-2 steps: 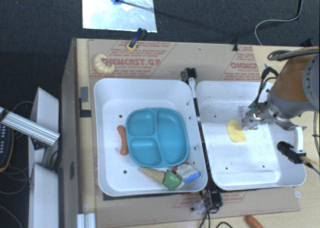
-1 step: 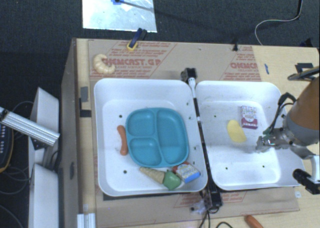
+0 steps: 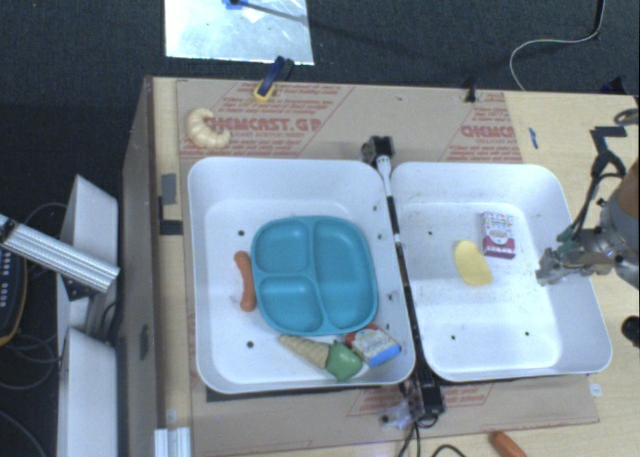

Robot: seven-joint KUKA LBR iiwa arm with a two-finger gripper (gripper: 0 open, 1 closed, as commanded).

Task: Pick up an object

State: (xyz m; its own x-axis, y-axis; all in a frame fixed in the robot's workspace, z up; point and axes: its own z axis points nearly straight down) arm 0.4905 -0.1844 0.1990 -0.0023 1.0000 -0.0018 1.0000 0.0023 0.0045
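Fingers [image 3: 556,267] unclear — yellow object [image 3: 472,262] lies apart.

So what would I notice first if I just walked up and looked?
Probably the big blue divided plate in the left bin, with an orange hot dog beside it. Then the yellow thing and a small red and white box in the right bin, with the gripper at its right edge.

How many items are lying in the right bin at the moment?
2. A yellow object lies near the middle of the right bin, and a small red-and-white box sits just beyond it, slightly to its right. The hand hovers at the bin's right edge.
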